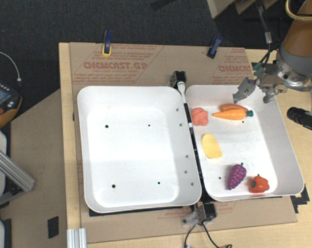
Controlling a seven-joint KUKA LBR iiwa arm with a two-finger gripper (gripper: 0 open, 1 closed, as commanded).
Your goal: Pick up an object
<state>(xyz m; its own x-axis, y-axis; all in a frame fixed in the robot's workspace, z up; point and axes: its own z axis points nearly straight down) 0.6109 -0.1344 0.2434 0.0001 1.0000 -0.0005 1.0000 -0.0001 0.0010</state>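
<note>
The right bin (pixel 280 138) holds several toy foods. An orange carrot (pixel 231 113) lies across its back part, with a pink lump (pixel 200 116) to its left. A yellow piece (pixel 212 146) lies mid-bin, and a purple grape bunch (pixel 236 175) and a red pepper (pixel 259 184) sit near the front. My gripper (pixel 256 93) hangs over the bin's back right, just above and behind the carrot. It is open, its fingers (pixel 244 91) spread apart with nothing between them.
The left bin (pixel 94 138) stands beside the right one, with a dark divider strip (pixel 189 133) between them. Both rest on a cardboard sheet (pixel 145 61) held by blue clamps (pixel 107 43). The grey and orange arm (pixel 300 40) comes in from the upper right.
</note>
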